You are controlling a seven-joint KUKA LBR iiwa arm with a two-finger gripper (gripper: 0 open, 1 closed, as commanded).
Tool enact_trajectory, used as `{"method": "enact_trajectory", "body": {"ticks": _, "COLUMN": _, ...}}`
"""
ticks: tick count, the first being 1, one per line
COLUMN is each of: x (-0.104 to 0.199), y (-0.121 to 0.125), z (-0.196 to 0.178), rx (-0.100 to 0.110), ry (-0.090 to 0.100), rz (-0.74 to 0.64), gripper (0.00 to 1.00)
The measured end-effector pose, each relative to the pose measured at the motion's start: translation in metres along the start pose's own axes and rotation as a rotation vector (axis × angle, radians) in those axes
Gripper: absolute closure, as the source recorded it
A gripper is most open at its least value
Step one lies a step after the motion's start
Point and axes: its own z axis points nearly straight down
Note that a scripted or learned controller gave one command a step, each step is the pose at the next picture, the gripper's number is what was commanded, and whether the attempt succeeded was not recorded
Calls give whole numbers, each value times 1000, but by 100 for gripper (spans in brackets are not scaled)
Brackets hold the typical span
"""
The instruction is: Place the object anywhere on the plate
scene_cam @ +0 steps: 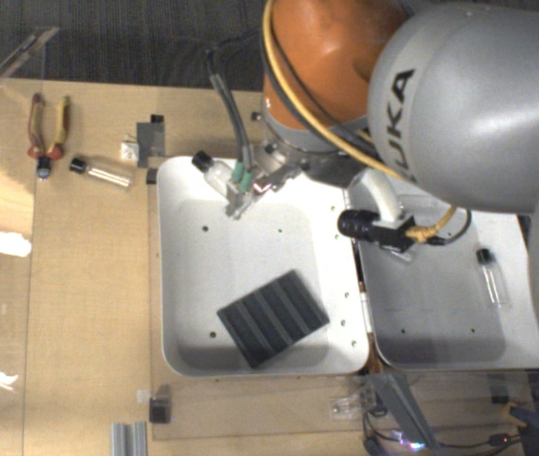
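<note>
The gripper hangs low over the far-left corner of the left bin. Its tip is lost in a tangle of green, cable and glare, so I cannot tell whether it is open or closed, or whether it grips anything. A small clear vial with a dark cap lies at that same corner, against the far wall and just beside the tip. This is probably the object to move. The plate, a dark ribbed slab, lies skewed near the bin's near edge, toward its right wall and well apart from the vial.

The step in hand looks like the pick. To do it well, the grip should close across the vial's body, not its cap. A round, smooth tube can roll or squirt out, and the corner walls leave little room on two sides. Approaching from the bin's open middle would be safer than from the wall side. Lift clear of the floor before travelling.

The bin floor between corner and plate is bare, so the route is free. The plate's ribs should stop a vial laid along them from rolling. It should be set down toward the plate's middle, since its corners come close to the near wall.

The right bin holds another small tube. Pliers and a second vial lie on the table beyond the left bin's left wall, out of the way.
</note>
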Motion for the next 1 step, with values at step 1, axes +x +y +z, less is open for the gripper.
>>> {"method": "enact_trajectory", "body": {"ticks": 1, "x": 44, "y": -26, "z": 7, "rx": 3, "ry": 0, "rz": 282, "gripper": 100}}
